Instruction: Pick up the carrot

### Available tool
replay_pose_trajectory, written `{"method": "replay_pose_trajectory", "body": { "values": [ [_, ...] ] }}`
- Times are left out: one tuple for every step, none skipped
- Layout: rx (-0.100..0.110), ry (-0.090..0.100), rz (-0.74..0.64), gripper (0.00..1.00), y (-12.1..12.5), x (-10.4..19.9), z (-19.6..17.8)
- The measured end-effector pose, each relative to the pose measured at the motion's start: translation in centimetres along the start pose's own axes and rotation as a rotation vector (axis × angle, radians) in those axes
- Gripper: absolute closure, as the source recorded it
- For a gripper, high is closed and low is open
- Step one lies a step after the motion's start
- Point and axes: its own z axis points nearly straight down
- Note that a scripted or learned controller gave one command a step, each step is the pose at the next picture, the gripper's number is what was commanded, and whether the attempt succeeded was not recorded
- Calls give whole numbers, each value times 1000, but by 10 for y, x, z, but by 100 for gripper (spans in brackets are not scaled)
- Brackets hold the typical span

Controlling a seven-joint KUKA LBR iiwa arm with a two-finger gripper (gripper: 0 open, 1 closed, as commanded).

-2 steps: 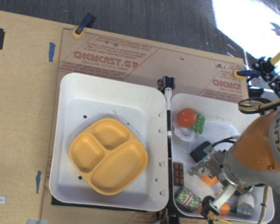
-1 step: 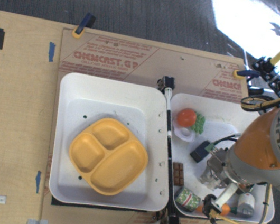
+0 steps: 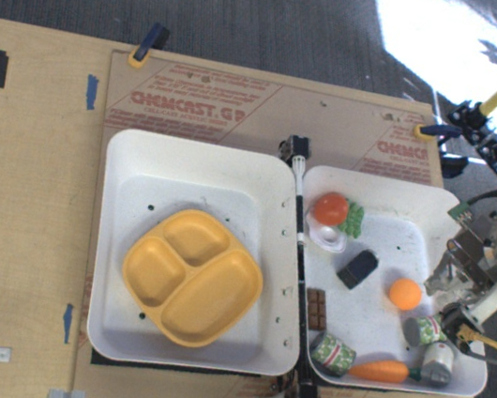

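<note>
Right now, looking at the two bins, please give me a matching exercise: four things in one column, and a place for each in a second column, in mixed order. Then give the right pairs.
Things:
1. yellow plate
2. carrot
3. tomato
4. orange ball

Places:
A. far end of the right bin, near the divider
B. near edge of the right bin
C. left bin
D. middle of the right bin, towards the arm's side

Pairs: 1-C, 2-B, 3-A, 4-D
</note>
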Motion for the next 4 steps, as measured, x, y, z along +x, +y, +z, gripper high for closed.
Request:
{"method": "replay_pose_trajectory", "body": {
  "values": [
    [5, -2, 395, 100, -35, 36, 37],
    [4, -2, 395, 0, -35, 36, 36],
    [5, -3, 547, 0, 12, -2, 116],
    [-13, 7, 287, 0, 1, 4, 172]
  ]
}}
